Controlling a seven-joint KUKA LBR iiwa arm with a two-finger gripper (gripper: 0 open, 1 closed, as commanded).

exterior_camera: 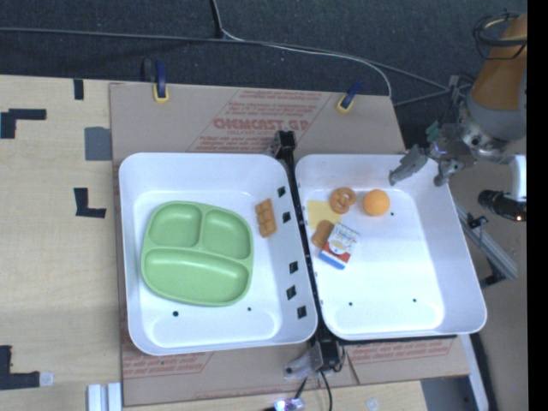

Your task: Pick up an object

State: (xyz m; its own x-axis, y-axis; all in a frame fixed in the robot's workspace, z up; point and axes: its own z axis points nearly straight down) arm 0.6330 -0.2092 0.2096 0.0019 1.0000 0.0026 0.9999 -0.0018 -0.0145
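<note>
The right bin (428, 264) holds an orange ball (375, 202), a small brown ring-shaped pastry (342, 199), a flat yellow slice (318, 210), a brown block (324, 232) and a white, red and blue carton (341, 247), all clustered in its far left part. My gripper (422, 174) hangs over the bin's far right corner, up and to the right of the orange ball. It is open, with its two grey fingers spread and nothing between them.
The left bin (137, 178) contains a green divided plate (199, 253) and a small brown waffle-like piece (266, 217) near its right wall. A black divider strip (295, 229) runs between the bins. Cables cross the dark surface behind the bench.
</note>
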